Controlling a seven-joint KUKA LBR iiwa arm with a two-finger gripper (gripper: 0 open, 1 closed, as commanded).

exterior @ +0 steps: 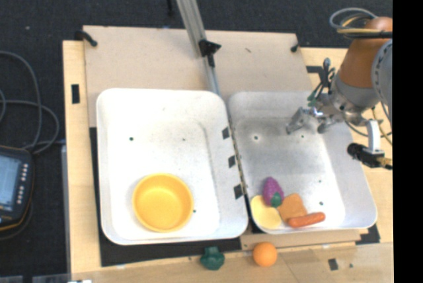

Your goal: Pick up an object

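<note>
White plastic right bin (344,172), wide bare floor up top; gripper (306,119) poised there, fingers spread, holding nothing. Purple eggplant (271,190), orange carrot (306,220), crowded at near rim.

Two bins sit side by side on the bench (76,143), their inner edges touching. In the left bin (165,123) a bowl (162,202) rests near the front, left of middle. In the right bin (291,143) four toy foods crowd the front edge: an eggplant (271,190) at the back of the cluster, a lemon slice (264,213) before it, a bread-like piece (291,205) to its right, and a carrot (307,220) foremost. The gripper (308,118) hangs over that bin's rear right part. On the bench before the bins lie a small green toy (212,258) and, to its right, an orange (264,254). A slanted pole (192,17) rises behind the bins.
</note>
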